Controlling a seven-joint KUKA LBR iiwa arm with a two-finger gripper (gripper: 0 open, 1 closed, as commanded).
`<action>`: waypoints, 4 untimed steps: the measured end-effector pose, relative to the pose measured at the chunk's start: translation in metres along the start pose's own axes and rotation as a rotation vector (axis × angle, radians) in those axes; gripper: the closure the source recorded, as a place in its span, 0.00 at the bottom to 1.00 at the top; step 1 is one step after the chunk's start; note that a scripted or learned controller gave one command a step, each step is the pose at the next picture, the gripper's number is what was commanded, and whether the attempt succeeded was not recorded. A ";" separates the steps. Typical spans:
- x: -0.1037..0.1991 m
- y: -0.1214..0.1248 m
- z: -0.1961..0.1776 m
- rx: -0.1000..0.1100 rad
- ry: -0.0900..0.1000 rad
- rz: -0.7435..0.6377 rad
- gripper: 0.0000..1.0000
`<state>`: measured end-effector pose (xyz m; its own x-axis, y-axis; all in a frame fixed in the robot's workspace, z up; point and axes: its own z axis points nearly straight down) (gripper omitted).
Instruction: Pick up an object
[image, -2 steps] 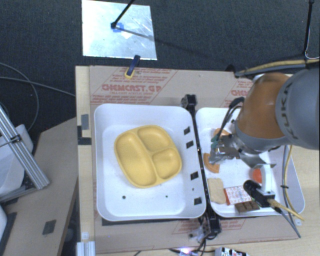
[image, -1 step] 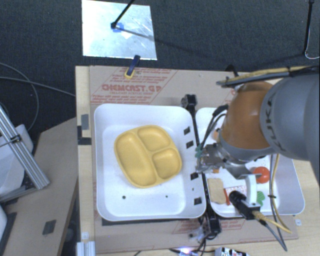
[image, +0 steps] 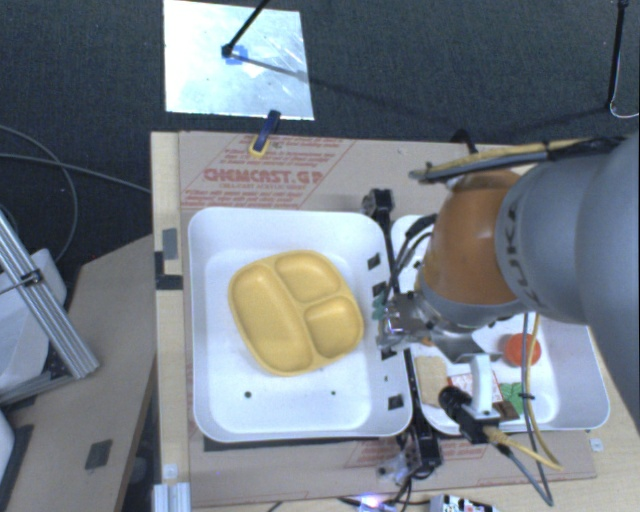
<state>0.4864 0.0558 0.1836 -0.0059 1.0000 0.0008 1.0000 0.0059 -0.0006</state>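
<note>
Grey and smooth, the single arm (image: 575, 240) bulks over the right side of the frame, rounded like a barrel, with a glossy orange band (image: 468, 245) where it narrows toward the wrist. Its gripper (image: 398, 328) sits at centre right, above the seam between the bins. It is tucked under the wrist, so one cannot tell whether it is released, clenched or grasping anything.

Beneath lies one flat sheet of brown cardboard (image: 320, 165) printed in red letters. On it stand two shallow white bins with rounded corners and a matte plastic look. The left bin (image: 215, 405) fills the centre of the frame, and the right bin (image: 588, 400) is half hidden by the arm.

The left bin holds one pale yellow plate (image: 295, 310), a rounded square moulded into three compartments, turned askew near the bin's middle.

In the lower part of the right bin three small things show: one tan flat piece (image: 431, 374), one round orange piece (image: 521, 349) and one green scrap (image: 511, 391).
</note>
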 end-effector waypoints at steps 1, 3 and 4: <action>0.074 0.031 -0.062 -0.009 0.003 -0.006 1.00; 0.158 0.084 0.078 -0.001 -0.001 0.002 1.00; 0.145 0.144 0.099 -0.002 0.006 0.001 1.00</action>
<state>0.6294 0.2020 0.0847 -0.0049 1.0000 0.0067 1.0000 0.0049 0.0010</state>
